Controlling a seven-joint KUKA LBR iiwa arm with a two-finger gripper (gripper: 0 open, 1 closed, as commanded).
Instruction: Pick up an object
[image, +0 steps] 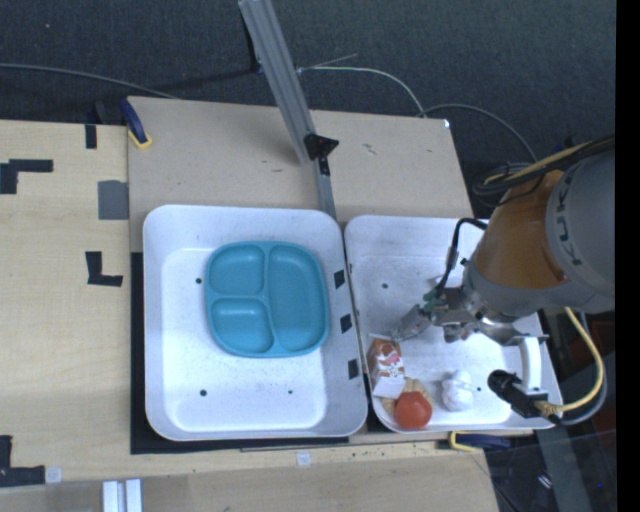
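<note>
Three candidates lie in the right bin (400, 235): a red tomato-like piece (412, 409), a brown-and-white packet (386, 362) and a small white object (457, 390). All sit below the fingers (418, 320) toward the bin's near edge, the packet nearest, just beside them. Nothing is held; whether the fingers are parted or closed I cannot tell. In my judgement the approach is under way, with no grasp made. Next move: settle over one item and descend. The left bin (160, 300) holds a blue divided tray (267, 298).
</note>
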